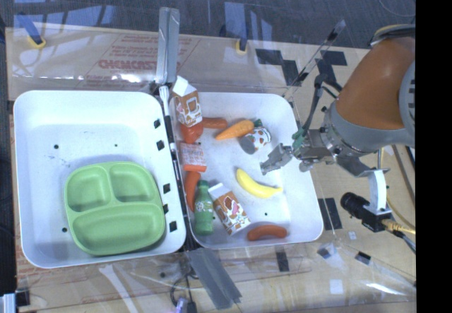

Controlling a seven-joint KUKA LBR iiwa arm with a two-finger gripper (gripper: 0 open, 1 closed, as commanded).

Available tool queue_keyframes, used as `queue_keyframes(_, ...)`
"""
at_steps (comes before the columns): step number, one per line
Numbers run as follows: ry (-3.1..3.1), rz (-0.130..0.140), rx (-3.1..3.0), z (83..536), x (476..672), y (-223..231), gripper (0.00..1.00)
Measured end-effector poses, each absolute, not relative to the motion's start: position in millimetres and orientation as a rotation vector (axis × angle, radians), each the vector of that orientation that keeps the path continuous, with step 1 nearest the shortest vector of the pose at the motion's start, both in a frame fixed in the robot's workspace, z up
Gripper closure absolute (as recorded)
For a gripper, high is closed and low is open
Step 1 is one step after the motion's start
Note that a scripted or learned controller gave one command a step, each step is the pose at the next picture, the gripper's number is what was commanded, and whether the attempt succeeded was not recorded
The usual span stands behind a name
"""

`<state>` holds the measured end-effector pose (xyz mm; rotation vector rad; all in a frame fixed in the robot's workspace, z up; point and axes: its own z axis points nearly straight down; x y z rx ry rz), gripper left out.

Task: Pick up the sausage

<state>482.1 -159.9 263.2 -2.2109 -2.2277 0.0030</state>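
A reddish-brown sausage lies near the front edge of the right bin. My gripper hangs over the right bin's middle right, just above the banana and right of a small white-and-red toy. It is well behind the sausage and apart from it. Nothing shows held in the gripper.
The right bin also holds a carrot, two small cartons, a green bottle, and red items along the left wall. A green divided plate sits in the left bin.
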Motion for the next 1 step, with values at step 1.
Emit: queue_keyframes(1,-2.201,0.006,-2.236,200.4,537.4,-50.4,0.0)
